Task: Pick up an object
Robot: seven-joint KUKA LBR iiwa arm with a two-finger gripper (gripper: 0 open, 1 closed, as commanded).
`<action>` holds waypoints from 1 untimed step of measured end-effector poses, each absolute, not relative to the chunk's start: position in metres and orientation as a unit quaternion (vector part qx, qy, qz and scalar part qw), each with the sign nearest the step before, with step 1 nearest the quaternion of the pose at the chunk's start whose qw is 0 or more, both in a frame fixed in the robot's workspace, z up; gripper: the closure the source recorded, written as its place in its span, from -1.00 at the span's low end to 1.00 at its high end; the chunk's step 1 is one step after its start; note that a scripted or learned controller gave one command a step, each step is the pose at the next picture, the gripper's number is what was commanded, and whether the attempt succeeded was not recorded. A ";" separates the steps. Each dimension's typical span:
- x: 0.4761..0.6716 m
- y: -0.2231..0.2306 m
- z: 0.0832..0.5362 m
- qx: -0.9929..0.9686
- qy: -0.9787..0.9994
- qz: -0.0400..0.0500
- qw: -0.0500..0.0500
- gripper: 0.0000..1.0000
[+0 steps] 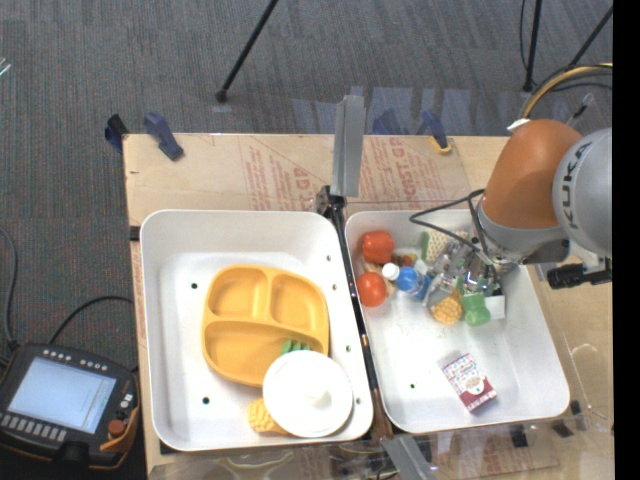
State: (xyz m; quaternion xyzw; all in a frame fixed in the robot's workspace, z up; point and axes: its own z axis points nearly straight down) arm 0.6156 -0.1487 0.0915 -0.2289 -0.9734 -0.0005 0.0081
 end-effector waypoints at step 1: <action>0.619 -0.081 0.237 -0.269 -0.963 -0.002 -0.008 1.00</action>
